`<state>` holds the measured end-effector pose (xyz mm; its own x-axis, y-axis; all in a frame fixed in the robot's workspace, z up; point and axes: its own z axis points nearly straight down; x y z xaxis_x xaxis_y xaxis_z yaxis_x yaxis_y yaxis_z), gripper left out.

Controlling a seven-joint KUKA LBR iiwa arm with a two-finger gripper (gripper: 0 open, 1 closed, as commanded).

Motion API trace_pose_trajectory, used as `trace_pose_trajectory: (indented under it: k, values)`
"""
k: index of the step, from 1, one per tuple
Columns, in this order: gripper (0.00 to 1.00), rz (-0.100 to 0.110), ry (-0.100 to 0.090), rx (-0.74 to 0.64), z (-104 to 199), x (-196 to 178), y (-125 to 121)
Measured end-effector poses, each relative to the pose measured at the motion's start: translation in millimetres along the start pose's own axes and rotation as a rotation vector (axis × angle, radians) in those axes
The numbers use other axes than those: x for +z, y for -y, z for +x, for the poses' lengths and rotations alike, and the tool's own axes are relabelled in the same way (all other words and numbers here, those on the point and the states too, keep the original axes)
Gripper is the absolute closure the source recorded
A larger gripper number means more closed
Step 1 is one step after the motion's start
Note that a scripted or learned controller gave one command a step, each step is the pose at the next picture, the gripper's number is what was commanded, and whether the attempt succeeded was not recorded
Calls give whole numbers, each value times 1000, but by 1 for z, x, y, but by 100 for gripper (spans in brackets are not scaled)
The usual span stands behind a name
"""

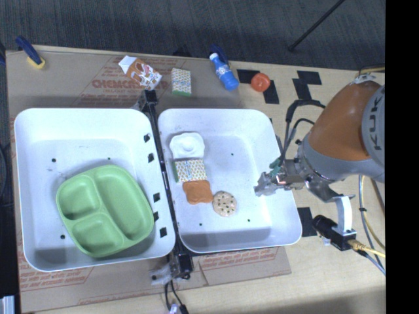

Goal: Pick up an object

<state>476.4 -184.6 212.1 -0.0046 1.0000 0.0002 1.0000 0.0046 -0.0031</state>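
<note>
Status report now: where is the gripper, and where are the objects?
Gripper over right bin's right side, holding nothing visible. Cookie, orange piece, patterned packet, white item along bin's left. Path clear.

My pincer [265,183] is too small and blurred to read, and my arm [347,133] runs off the right edge.

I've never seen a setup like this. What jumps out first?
Probably the big orange and grey robot arm reaching in from the right, its claw low over the right white bin. Next, the green divided plate in the left bin. Then the small cookie beside an orange piece.
</note>
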Motion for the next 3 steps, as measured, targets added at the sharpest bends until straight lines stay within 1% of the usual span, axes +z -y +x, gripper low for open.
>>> trace_pose_trajectory:
  k: [1,2,3]
  values:
    - [100,-3,-1,-3,93,-52,-1]
    - [100,0,1,-1,46,4,-54]
    - [0,-1,1,-1,46,4,-54]
